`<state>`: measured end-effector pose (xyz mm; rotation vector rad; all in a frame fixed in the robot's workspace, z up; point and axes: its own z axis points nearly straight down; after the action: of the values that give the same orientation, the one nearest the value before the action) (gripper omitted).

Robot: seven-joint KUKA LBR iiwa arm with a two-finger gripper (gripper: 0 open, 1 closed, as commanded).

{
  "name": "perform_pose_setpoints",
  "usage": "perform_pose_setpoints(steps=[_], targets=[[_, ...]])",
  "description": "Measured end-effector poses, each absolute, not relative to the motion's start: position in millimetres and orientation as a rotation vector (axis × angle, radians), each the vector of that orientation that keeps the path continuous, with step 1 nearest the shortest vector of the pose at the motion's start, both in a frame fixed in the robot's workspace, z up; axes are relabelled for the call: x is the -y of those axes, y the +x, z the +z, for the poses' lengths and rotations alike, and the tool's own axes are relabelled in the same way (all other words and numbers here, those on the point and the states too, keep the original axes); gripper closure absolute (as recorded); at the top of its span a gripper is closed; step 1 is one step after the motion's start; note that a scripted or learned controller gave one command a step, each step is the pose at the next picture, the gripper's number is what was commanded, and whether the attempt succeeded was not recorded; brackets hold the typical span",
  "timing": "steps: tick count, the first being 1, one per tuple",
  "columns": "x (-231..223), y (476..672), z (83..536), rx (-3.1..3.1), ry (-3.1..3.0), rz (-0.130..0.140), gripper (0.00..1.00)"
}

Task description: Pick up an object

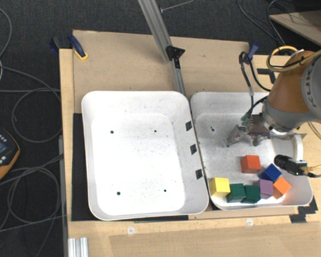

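From the fixed camera above the bench we see the two white bins side by side, the left bin (134, 154) with its floor bare apart from a few dark dots and the right bin (219, 116) holding all the blocks. The arm (294, 95), grey with its orange band, reaches in from the right over the right bin's far half, and the gripper (245, 137) hangs above the bin's middle floor with its fingers spread apart and nothing between them. The red block (250, 163) lies alone just nearer to us than the gripper, apart from it, with bare white floor around it on the left and far sides. The other blocks crowd the near rim: the yellow block (221, 186) sits at the near left corner, two green blocks (243, 193) lie side by side just right of it, the purple block (266, 187) touches the right green one, and the blue block (271, 173) and orange block (282, 186) press against the purple one toward the near right corner. Between that row and the near wall we see almost no room. The far left part of the right bin, along the divider with its black clips (193, 149), is open floor. A slanted metal bar (159, 25) crosses the bench top toward the join between the bins.
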<state>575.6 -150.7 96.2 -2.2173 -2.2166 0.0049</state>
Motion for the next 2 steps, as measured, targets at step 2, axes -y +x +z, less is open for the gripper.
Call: perform_pose_setpoints(steps=[2], targets=[[149,577.9,175,2.228,-2.224,-0.007,1.00]])
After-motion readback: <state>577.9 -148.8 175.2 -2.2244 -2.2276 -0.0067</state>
